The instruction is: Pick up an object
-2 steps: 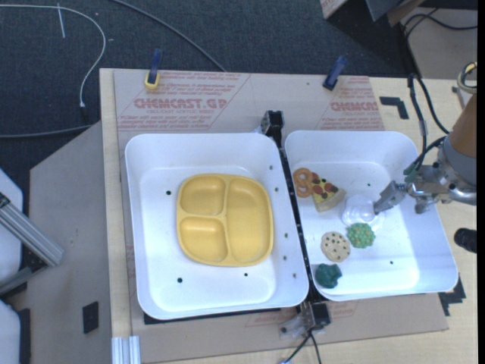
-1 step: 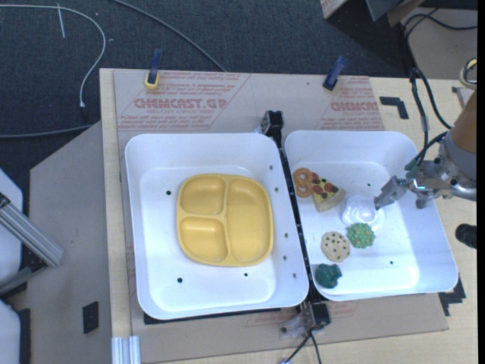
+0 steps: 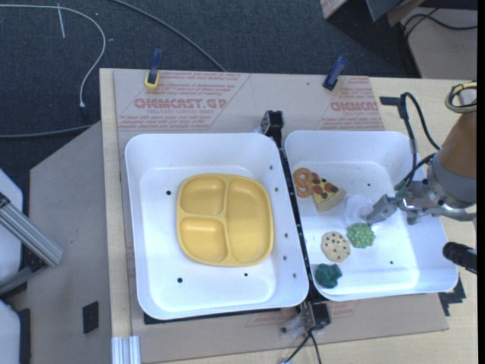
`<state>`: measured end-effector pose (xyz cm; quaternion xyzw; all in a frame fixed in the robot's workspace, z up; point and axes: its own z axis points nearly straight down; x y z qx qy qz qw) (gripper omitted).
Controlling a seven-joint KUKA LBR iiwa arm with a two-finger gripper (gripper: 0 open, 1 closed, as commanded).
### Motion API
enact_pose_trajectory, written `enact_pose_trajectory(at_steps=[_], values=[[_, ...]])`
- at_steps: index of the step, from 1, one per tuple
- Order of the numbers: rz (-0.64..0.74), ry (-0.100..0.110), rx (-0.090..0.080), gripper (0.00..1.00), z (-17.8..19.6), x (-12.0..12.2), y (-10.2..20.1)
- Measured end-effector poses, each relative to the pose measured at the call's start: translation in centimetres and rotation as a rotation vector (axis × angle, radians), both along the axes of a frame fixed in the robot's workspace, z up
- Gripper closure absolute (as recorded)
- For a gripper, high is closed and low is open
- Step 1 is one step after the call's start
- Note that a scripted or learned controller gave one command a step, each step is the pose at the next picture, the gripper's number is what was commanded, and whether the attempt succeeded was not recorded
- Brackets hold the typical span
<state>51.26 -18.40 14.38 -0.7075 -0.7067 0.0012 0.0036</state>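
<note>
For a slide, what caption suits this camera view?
Gripper above right bin toys; yellow plate in left bin.

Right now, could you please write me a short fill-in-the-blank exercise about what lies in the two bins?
1. The yellow divided plate lies in the ____ bin.
2. The plate has ____ compartments.
3. The gripper is over the ____ bin, close to the green broccoli piece.
4. The pizza slice lies beside the ____.

Missing words: left; three; right; pretzel
</note>
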Motion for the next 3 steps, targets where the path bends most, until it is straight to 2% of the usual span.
enact_pose_trajectory(at_steps=[1,2,3], values=[[0.000,-0.007,0.000,0.00,-4.9,0.2,0.0],[0.002,-0.016,-0.001,1.00,-3.4,0.5,0.0],[0.003,-0.012,-0.005,1.00,2.6,1.1,0.7]])
